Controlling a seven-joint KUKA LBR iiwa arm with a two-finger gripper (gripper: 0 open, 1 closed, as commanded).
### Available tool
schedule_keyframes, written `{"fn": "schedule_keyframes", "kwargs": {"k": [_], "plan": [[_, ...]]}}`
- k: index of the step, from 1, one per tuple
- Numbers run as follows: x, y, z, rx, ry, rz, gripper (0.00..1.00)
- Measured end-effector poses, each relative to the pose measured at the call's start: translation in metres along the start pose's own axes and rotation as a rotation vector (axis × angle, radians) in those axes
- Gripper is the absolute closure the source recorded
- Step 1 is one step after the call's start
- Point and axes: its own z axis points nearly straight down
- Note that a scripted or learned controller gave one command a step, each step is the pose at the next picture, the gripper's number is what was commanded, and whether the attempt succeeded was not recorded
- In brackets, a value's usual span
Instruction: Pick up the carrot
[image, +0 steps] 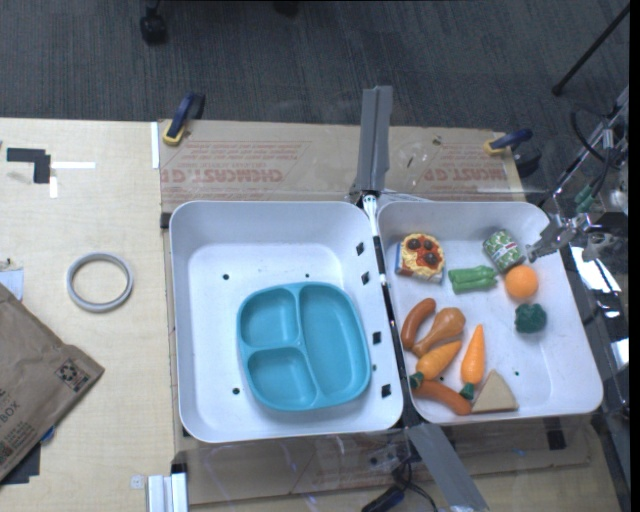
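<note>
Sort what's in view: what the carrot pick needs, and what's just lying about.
For the job: carrot, gripper.

Lying about: orange, broccoli, pizza slice, sausage, blue divided plate, tape ring.

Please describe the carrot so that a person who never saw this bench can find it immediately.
Look in the right bin, near its front edge. The carrot is the small orange cone standing almost upright, its tip pointing away, above the sandwich wedge. Unlike the round orange, it tapers.

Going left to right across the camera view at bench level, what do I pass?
Tape ring → blue divided plate → pizza slice → carrot → orange → gripper.
</note>
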Motion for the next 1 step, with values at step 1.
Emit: {"fn": "schedule_keyframes", "kwargs": {"k": [1], "plan": [[0.035, -0.0103, 0.1366, -0.002, 0.0, -0.185, 0.0]]}}
